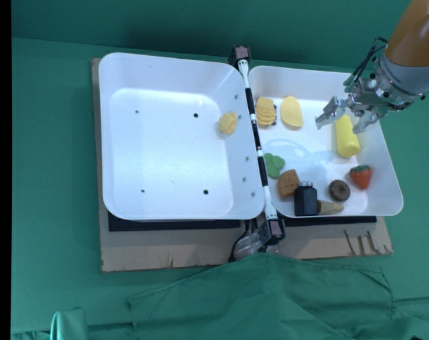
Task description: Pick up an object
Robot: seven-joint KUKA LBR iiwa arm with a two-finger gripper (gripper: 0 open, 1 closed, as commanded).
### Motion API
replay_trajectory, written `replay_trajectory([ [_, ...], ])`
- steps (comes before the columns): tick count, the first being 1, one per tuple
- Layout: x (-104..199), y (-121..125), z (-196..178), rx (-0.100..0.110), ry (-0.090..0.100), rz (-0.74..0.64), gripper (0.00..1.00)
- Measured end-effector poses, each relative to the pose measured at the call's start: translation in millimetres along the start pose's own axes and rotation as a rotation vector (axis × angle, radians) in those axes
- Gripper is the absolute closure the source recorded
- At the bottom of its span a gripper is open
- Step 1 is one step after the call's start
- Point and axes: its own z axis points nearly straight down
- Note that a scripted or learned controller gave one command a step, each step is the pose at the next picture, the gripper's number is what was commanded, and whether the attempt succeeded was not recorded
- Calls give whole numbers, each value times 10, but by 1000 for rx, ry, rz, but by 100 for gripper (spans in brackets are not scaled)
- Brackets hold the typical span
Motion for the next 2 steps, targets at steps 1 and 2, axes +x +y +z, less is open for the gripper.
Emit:
replay_trajectory([
  [1,36,-56,484,0,1,-2,0],
  [2,20,-23,948,-10,1,-2,0],
])
